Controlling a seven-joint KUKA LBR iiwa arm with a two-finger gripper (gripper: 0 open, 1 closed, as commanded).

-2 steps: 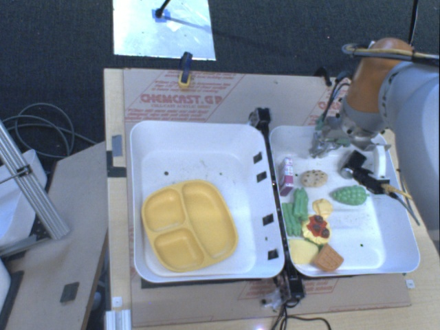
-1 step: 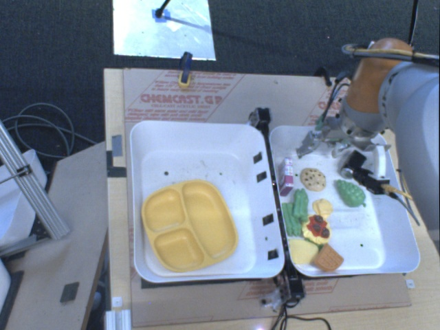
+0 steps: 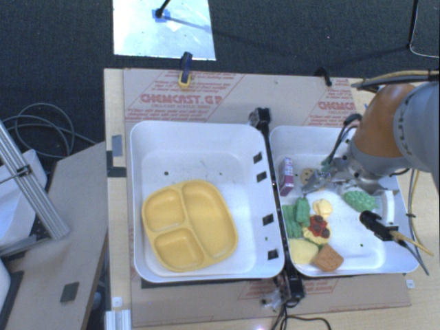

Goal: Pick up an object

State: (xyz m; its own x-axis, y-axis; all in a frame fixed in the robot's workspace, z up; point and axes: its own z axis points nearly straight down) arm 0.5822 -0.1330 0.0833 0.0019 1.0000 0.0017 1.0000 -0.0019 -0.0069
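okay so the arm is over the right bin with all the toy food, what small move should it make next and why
Probably a short drop straight down. The tool hangs over the upper part of the right bin, beside the purple packet and just above the yellow piece and green piece. Nothing shows between its fingers, so lowering onto the nearest item seems the sensible step.

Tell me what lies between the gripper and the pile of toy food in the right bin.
Nothing visible does. The gripper hangs low in the right bin, just above the toy food, with bare bin floor between them.
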